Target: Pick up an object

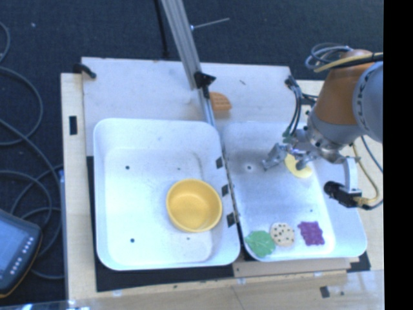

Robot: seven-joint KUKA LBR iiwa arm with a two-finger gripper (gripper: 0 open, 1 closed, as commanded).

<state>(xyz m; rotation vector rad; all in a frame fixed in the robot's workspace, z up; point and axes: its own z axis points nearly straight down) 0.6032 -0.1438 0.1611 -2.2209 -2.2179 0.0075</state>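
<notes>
Down in the right bin, the pincer hangs low, though I can't tell how it is set. A pale yellow piece, perhaps a toy, lies just beside it toward the arm. Well apart, along the near wall, sit a green piece, cookie and purple piece. A yellow bowl rests in the left bin.

No text, label or number can be read — nothing legible anywhere.
</notes>
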